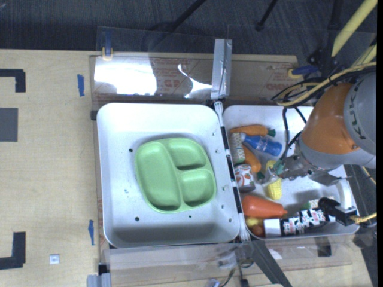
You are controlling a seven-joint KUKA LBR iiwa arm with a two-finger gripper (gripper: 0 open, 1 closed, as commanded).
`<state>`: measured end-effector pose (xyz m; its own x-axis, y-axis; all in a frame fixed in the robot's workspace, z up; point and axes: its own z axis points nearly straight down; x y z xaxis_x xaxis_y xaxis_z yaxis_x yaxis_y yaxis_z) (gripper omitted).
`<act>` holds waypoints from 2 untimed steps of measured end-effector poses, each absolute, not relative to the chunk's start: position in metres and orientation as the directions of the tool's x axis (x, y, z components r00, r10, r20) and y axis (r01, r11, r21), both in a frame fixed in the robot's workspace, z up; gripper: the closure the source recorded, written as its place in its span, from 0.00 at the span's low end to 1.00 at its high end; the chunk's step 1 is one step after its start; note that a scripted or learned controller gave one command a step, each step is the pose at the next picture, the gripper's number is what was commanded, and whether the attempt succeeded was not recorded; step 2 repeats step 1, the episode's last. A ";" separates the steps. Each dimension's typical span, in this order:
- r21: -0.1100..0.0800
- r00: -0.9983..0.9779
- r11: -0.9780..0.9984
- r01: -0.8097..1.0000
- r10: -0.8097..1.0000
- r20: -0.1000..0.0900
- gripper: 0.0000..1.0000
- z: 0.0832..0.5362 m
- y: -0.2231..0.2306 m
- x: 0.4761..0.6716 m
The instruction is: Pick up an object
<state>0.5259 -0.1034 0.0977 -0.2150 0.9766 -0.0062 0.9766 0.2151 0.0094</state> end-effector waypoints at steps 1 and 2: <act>0.000 -0.049 0.049 0.999 0.999 -0.001 1.00 0.230 -0.049 0.610; 0.000 -0.049 0.049 0.999 0.999 -0.001 1.00 0.230 -0.049 0.610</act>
